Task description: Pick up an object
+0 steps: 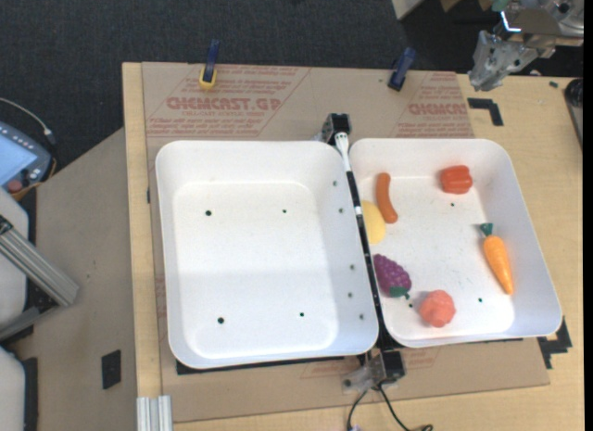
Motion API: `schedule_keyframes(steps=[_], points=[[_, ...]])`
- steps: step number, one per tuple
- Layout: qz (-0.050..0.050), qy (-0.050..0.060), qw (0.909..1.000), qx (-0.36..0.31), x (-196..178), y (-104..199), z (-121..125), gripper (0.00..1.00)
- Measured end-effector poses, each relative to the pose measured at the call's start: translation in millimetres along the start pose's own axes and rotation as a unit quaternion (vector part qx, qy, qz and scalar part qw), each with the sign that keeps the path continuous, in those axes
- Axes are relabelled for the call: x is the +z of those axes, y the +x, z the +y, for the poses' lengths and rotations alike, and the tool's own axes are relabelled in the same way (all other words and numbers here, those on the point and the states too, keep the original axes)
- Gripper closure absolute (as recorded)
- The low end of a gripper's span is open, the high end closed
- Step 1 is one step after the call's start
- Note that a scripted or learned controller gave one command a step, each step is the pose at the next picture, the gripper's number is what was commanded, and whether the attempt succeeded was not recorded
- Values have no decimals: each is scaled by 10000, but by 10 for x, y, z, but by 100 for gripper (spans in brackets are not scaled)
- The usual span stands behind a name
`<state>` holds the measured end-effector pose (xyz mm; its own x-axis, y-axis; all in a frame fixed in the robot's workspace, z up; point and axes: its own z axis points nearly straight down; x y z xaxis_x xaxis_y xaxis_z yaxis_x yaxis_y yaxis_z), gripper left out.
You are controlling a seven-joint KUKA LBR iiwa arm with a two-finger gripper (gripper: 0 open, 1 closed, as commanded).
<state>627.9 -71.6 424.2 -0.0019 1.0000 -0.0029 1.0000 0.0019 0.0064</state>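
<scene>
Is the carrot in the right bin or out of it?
In. The carrot lies flat on the right bin's floor near its right wall.

**One fixed camera, high above the bench**

The single camera looks down at a slant from well above, taking in both the left bin (176,234) and the right bin (519,207) whole, plus the cardboard sheet (306,95) beneath and dark floor beyond.

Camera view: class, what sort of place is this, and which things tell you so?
Probably a robotics lab test bench: two shallow white bins clamped to a board, toy food such as a carrot in the right one, and a gripper above.
</scene>
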Motion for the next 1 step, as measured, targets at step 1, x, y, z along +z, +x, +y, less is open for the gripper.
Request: schedule_keyframes(steps=[1], points=[[-10,-20,10000,-5,-107,2,8,100]])
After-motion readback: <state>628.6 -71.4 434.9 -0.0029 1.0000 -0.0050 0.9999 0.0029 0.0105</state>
